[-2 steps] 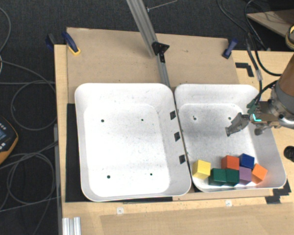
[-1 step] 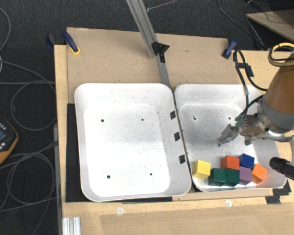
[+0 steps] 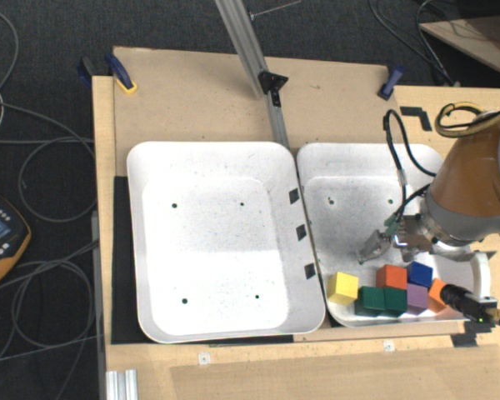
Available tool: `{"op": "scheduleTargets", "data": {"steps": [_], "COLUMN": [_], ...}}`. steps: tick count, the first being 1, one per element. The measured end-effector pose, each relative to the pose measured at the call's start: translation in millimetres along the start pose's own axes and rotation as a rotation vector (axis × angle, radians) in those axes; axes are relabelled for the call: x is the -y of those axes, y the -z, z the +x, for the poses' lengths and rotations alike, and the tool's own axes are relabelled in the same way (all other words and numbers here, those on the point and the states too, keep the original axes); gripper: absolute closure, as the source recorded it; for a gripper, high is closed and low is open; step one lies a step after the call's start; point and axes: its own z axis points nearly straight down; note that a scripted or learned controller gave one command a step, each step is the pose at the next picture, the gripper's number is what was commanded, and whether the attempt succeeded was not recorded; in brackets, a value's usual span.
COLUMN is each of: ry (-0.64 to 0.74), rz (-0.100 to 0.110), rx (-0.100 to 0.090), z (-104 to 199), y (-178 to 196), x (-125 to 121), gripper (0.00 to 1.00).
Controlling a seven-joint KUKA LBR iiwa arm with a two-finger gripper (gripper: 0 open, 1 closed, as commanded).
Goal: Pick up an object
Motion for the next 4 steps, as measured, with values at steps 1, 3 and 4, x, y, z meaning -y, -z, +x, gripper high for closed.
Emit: {"op": "scheduleTargets", "data": {"steps": [1,3,4], "ry": [0.001,0.003,0.003], "rz": [-0.002,-0.014,-0.015], "rx": [0.000,0.004,0.004], "z": [1,1,5], "y": [-41,15,60], "x": [1,-3,0], "gripper": [0.00,1.00,1.00]}}
